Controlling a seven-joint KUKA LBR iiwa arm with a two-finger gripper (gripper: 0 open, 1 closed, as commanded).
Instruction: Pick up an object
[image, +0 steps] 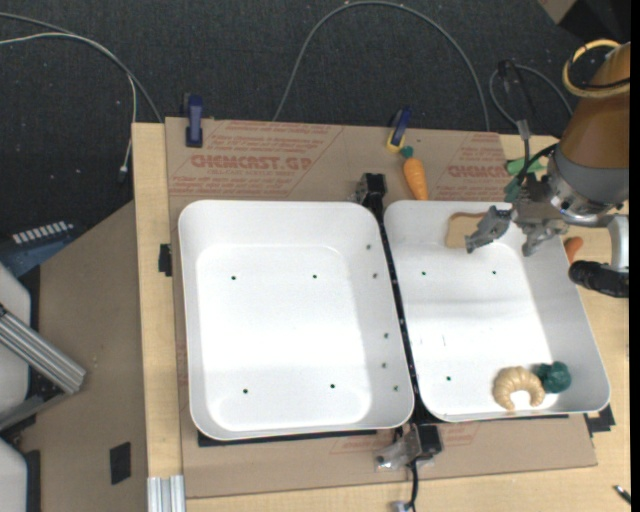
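My gripper (508, 232) hangs over the far right part of the right bin (470, 330), its two grey fingers spread apart with nothing between them. A tan croissant-shaped toy (519, 387) lies in the right bin's near right corner. A small dark green object (553, 377) touches the croissant's right side. Both sit well below the gripper in the view.
The left bin (290, 320) stands beside the right one. An orange carrot-like toy (414, 176) lies on the cardboard behind the right bin. Blue clamps (193, 120) hold the board's far edge. A black clip (372, 188) sits between the bins at the back.
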